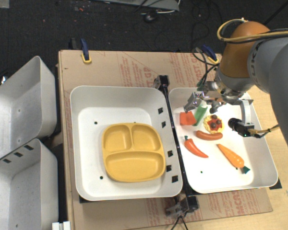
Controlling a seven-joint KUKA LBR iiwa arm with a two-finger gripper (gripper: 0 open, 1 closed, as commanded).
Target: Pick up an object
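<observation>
- over the far left part of the right bin point(266, 169), the gripper point(204, 101) hung from the grey arm point(273, 56), which reached in from the right with its orange band point(237, 49) above the wrist.
- whether the jaws stood open or closed could not be told; the metal parts blurred together at that spot.
- a green object point(200, 113) stood tilted just below the gripper, its upper end touching or nearly touching the gripper; a grip on it could not be made out.
- an orange-red block point(187, 118) lay just left of the green object, near the bin's left wall.
- a small round piece, yellow with dark red spots point(213, 123), sat right of the green object, and a red sausage shape point(209, 135) lay just near of it.
- a red-orange pepper point(196, 147) lay nearer, towards the left wall, and a carrot point(232, 156) with a green tip lay right of it, apart from it.
- in the left bin point(86, 128), a yellow divided plate point(133, 152) rested flat in the middle.
- both bins stood side by side on a brown board point(125, 68).
</observation>
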